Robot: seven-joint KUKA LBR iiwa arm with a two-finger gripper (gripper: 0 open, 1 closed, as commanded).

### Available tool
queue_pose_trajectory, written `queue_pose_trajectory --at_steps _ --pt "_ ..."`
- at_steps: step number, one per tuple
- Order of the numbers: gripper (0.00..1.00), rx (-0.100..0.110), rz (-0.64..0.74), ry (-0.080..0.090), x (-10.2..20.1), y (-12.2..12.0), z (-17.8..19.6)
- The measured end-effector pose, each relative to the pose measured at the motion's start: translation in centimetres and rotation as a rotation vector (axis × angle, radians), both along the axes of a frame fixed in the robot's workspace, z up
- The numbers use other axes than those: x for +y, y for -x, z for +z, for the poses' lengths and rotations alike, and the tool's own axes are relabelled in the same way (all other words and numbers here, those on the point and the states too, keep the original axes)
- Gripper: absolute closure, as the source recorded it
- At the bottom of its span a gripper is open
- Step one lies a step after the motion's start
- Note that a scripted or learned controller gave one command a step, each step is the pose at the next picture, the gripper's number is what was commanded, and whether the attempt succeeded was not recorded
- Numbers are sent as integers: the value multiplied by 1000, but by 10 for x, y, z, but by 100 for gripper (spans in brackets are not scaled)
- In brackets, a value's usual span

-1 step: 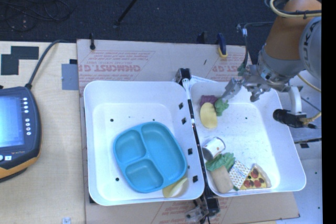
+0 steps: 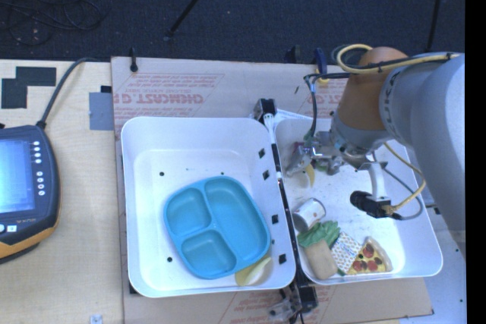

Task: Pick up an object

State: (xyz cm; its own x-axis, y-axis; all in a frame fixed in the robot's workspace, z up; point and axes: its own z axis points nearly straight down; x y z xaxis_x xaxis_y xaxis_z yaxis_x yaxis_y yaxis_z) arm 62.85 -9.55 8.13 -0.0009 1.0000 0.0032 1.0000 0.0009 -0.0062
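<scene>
Low, hand [image 2: 307, 163] above cup [image 2: 307, 212]

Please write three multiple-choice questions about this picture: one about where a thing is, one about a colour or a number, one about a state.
1. Where does the blue tray lie?
A. in the left bin
B. in the right bin
C. on the bench outside both bins

2. How many compartments does the blue tray have?
A. two
B. three
C. five

3. How does the pizza slice toy lie?
A. standing on its edge
B. flat on the bin floor
C. lifted by the arm

Answers: 1 A, its whole outline sits inside the left bin's walls. 2 B, one long and two smaller hollows show. 3 B, its topping faces up in the right bin, apart from the gripper.
</scene>
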Motion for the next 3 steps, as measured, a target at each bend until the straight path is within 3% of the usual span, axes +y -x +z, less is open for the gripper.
queue_pose_trajectory --at_steps 1,3 --pt "0 -4 0 3 14 -15 6" --pt "0 -4 -1 3 13 -15 6"
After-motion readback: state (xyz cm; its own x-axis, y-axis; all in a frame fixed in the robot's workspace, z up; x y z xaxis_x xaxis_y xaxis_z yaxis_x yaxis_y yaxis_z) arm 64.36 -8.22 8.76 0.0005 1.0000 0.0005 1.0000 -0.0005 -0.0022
